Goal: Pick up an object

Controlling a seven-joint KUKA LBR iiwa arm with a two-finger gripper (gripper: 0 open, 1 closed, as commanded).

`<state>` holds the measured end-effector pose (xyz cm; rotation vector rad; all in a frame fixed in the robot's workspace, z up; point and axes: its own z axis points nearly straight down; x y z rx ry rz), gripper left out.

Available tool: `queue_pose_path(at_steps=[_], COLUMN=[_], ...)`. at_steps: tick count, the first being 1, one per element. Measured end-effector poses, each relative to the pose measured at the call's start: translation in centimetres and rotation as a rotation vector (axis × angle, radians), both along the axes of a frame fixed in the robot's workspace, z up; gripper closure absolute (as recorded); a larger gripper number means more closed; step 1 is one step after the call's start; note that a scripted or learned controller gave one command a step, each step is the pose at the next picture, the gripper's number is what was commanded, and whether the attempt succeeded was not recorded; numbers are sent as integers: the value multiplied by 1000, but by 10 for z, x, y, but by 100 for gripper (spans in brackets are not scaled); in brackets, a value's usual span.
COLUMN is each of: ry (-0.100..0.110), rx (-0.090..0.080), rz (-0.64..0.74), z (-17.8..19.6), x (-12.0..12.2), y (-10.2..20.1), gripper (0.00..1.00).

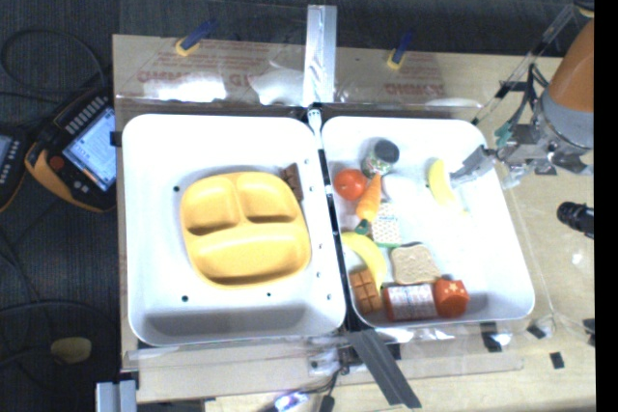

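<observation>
The right bin [513, 251] holds several toy foods. Among them are a red tomato [349, 183], an orange carrot [370, 196], a grey round piece [384, 151] and a pale yellow slice [439, 180]. Nearer the front lie a banana [362, 252], a slice of bread [415, 262], a waffle [364, 288] and a red can [425, 299] on its side. My gripper [472, 165] reaches in from the right, above the bin's upper right part, just right of the yellow slice. I see nothing held in it.
The left bin [154, 207] holds a yellow divided tray [246, 227], with a small brown piece [293, 178] at the tray's upper right corner. A handheld controller [82, 154] and cables lie on the floor to the left. The arm's orange band [577, 72] stands beyond the right bin.
</observation>
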<state>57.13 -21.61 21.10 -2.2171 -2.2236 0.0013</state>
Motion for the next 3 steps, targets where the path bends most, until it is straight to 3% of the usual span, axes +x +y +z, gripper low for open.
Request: queue_pose_path(at_steps=[1, 2, 3], ry=[-7, -3, 0], rx=[4, 1, -3], rz=[-31, -28, -92], z=[-114, -107, -2], x=[41, 40, 64], y=[8, 8, 74], gripper=[0, 100, 100])
